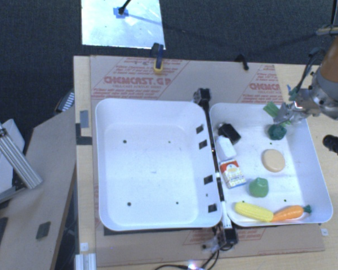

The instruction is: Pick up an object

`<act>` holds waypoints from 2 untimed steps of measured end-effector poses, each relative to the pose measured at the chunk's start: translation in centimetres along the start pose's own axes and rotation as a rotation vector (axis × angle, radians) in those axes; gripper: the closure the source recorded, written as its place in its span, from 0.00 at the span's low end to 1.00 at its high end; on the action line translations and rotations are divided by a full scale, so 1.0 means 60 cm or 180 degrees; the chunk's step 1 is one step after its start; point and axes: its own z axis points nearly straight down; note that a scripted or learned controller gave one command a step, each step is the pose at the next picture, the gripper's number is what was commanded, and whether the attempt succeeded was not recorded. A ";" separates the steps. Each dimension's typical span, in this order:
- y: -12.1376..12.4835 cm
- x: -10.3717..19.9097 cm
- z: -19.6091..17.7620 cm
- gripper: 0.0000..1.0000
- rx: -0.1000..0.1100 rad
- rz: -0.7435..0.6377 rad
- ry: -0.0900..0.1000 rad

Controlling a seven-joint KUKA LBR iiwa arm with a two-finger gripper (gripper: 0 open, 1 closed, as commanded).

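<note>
Corn cob (254,211) and carrot (289,212) lie end to end along the near wall of the right bin (318,173), the carrot's green tip almost at the corner. Just beyond them sit a green block (258,187) and a small red-and-white carton (232,174), well apart from the beige disc (274,161) further in. A white bottle (225,148) and a black piece (229,132) rest close to the divider between the bins. At the far right corner the gripper (284,116) hangs directly over a dark green object (278,131), the likely pick target; something pale green shows at the fingertips, but whether it is part of the tool or a grasped item cannot be told, nor how wide the claw stands. Judgement: approach phase, nothing clearly secured. For a clean pick, descend straight down, centre the fingers either side of the dark green object, keep clear of the bin's far wall, and close only once the tips are below its widest part. The object's shape is too small and blurred to name. Left bin (110,167) lies beside, away from the action. The arm (333,75) is cut off by the frame edge
</note>
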 end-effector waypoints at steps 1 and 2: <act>-0.064 0.072 0.038 1.00 0.0048 -0.0015 0.0020; -0.008 0.153 0.121 1.00 0.0035 -0.0023 0.0017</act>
